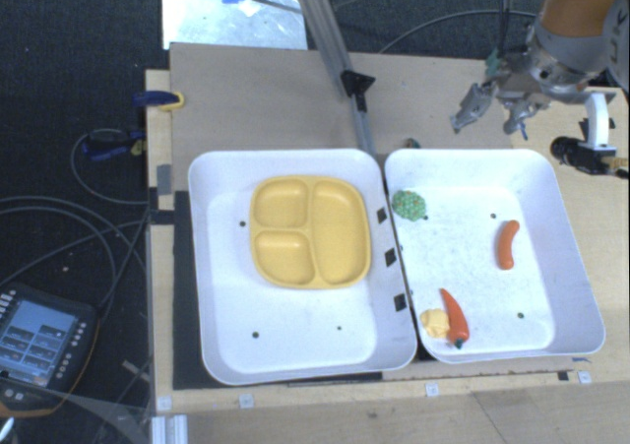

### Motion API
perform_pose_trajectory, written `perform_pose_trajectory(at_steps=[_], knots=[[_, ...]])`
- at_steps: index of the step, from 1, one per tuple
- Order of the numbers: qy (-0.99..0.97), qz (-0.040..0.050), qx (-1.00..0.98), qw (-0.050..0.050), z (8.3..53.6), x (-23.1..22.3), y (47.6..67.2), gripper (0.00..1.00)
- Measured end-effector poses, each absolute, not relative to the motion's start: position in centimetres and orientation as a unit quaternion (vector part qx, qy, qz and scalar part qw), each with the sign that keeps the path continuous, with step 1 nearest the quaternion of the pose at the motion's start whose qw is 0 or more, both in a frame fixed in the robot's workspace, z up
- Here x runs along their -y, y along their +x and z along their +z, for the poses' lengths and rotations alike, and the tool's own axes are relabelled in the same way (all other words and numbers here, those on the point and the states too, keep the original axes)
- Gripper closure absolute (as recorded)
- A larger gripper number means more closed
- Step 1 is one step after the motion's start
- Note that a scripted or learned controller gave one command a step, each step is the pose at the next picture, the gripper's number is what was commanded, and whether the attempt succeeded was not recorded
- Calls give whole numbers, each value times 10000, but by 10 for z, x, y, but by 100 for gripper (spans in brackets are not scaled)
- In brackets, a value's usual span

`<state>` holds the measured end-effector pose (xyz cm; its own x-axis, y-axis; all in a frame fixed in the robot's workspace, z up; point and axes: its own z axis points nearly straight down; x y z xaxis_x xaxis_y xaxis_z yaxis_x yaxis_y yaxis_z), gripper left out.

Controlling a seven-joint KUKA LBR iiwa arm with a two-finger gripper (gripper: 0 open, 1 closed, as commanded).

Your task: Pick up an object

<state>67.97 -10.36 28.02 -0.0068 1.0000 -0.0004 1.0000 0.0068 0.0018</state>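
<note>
Four candidates sit in the right bin [566, 265]: a green leafy piece [409, 204] by the far-left corner, an orange sausage [506, 244] alone on open floor toward the right, and at the near edge a red pepper [454, 317] touching a small yellow piece [434, 322]. The left bin [212, 265] carries just a yellow divided plate [309, 232]. Up above the right bin's far rim hangs the gripper [497, 111], fingers spread and nothing between them. For a clean pick, I'd call the sausage: nothing crowds it. Swing over, turn the wrist so the fingers straddle its narrow width, drop straight down, then close. The pepper pair risks a double grab.
</note>
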Motion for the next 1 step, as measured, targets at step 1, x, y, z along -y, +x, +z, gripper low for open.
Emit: perform_pose_trajectory(at_steps=[1], knots=[[7045,1,-7097,9,280,104,680,0]])
